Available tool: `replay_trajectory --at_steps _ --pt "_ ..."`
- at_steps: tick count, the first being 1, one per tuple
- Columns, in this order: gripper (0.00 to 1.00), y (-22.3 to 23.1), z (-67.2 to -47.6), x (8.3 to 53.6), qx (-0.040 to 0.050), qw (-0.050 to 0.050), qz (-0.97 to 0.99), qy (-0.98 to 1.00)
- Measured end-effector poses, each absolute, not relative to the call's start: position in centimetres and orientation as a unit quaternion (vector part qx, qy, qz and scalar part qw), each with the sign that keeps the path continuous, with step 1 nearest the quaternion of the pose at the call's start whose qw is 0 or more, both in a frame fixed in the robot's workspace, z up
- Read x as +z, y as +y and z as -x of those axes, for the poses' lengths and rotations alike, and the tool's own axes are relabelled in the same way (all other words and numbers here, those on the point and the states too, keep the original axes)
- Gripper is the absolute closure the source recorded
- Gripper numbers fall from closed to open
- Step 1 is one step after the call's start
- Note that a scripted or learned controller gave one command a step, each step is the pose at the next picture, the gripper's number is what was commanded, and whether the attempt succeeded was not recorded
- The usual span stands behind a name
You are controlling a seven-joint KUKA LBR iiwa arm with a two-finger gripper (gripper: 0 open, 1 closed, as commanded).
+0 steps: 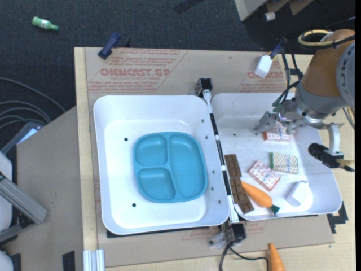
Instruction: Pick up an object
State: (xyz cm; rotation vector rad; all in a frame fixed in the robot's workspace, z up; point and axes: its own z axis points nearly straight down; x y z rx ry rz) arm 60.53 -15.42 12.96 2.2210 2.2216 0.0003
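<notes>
So far nothing is lifted: the gripper (274, 127) is lowered onto a small packet (278, 135) in the right bin (237, 109); the state of its jaws cannot be told.

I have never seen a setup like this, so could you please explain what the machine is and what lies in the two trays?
This is one camera looking down at a slant. The grey robot arm with an orange band reaches in from the right; its hand hovers over a small red-and-white packet in the right white bin. That bin also holds an orange toy carrot, a brown chocolate bar, a green-patterned packet, a red-checked packet and a white block. The left white bin holds a blue divided plastic plate. Whether anything is held is unclear.
</notes>
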Motion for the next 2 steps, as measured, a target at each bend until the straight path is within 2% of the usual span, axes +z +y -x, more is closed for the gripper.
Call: replay_trajectory --at_steps 1,2 --pt "0.00 -16.5 -56.1 10.2 -0.0007 -0.001 -0.707 0.707" --pt "0.00 -15.9 -64.6 9.0 0.0030 0.005 -0.706 0.708"
